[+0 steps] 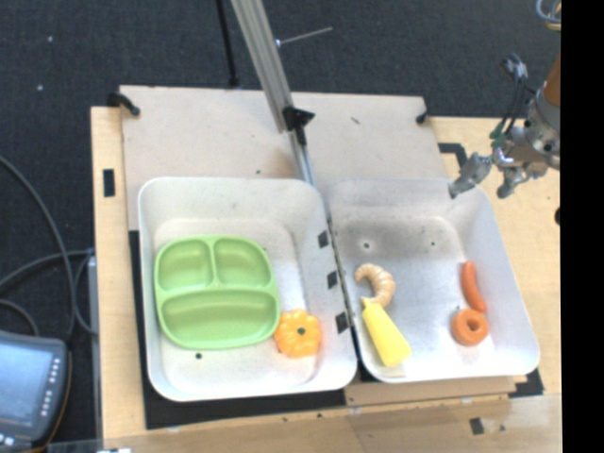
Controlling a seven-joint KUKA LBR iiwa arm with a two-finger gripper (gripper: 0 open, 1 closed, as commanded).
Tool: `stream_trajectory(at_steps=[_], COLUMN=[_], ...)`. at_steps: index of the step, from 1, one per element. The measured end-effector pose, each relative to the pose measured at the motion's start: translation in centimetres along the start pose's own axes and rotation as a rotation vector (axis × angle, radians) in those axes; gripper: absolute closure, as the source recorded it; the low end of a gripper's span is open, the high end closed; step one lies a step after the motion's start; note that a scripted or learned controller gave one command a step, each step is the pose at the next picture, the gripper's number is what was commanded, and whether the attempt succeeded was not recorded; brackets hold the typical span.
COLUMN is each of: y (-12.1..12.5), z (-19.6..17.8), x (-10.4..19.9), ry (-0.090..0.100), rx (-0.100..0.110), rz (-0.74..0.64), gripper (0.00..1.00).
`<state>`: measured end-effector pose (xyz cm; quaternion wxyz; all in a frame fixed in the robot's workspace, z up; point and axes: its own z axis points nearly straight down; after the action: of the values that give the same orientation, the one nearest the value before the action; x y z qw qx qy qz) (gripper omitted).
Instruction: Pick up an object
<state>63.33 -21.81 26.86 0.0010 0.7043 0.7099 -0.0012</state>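
Nothing picked yet. Candidate objects sit in the two bins. Right bin (500, 243): yellow block (386, 336) near the front left corner, lying at a slant, its upper end touching a tan curved piece, the shrimp (376, 282), just behind it. An orange ring (469, 327) lies toward the right wall, with a red-orange sausage (473, 286) just behind it, the two touching or nearly so; hard to say which. Middle of the right bin floor is bare and scuffed grey.

Left bin (236, 192): green tray (216, 293) with three compartments, flat on the floor, left of centre. An orange pumpkin (298, 333) sits just beside the tray's front right corner, touching or almost touching its rim.

Gripper (483, 173) is at the back right corner of the right bin, above the rim, well apart from all objects. Its two fingers are spread apart, one pointing toward the bin corner, the other to its right, with nothing between them. The orange band of the arm (549, 83) is at the right edge of the view.

The bins touch along their inner walls at centre. A slanted metal rail (269, 59) runs from the top of the view down to the seam between the bins. Bench (217, 135) is pale board behind the bins. Dark carpet (94, 26) surrounds it, cables (38, 253) on the left, and a grey device (28, 385) at the lower left corner.
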Motion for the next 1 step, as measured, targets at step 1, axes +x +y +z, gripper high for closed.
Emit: stream_trajectory(at_steps=[1], y=[-8.88], z=[-1.22], x=[10.27], ry=[0.004], rx=[0.000], rz=[0.002], gripper=[0.00])
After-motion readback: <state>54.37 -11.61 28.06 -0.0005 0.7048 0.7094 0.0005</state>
